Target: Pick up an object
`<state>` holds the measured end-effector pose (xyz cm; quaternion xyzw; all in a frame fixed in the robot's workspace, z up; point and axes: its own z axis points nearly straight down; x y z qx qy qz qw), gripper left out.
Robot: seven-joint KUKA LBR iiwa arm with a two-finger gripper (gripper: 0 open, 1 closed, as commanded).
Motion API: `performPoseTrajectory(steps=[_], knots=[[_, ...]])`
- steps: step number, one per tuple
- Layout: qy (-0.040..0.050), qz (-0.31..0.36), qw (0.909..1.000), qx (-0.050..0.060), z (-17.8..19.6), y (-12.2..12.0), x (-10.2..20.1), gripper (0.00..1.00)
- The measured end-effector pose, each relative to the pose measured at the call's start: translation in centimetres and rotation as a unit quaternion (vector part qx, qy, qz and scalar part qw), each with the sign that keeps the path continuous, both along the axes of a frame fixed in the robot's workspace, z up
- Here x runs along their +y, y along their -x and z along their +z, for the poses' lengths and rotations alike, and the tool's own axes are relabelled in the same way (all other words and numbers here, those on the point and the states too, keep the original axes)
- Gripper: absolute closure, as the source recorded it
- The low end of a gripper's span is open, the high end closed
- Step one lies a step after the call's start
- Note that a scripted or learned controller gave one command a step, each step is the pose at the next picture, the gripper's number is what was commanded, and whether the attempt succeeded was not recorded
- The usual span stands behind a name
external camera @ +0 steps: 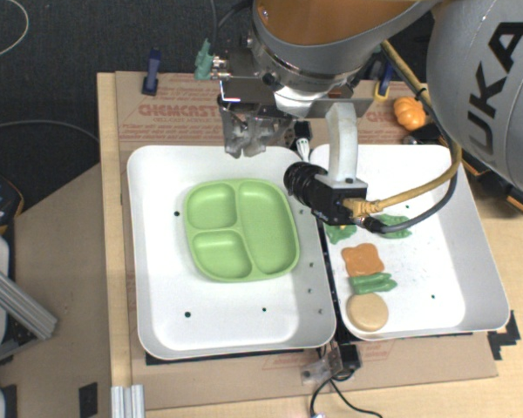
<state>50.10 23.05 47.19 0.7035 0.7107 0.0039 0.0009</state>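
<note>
Brown cardboard covers the worktop (122, 320), bearing two shallow, smooth white bins: the left bin (157, 320) holds a glossy green plate (241, 229) with three compartments, and the right bin (471, 277) holds small toy foods near its left wall, an orange slab (363, 259), a green pod (371, 282) and a round tan disc (368, 313). Reaching in from the right, the grey arm (331, 24) hangs its gripper (254, 138) over the left bin's far rim, well apart from the foods; whether it is parted or closed I cannot tell.
</note>
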Motion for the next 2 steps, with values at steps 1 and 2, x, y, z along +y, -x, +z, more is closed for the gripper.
performPoseTrajectory(steps=[1,2], knots=[[0.0033,-0.009,0.9999,0.006,-3.1,1.2,-7.6,1.0],[0.0031,-0.003,1.0,0.007,-10.0,2.3,-4.2,1.0]])
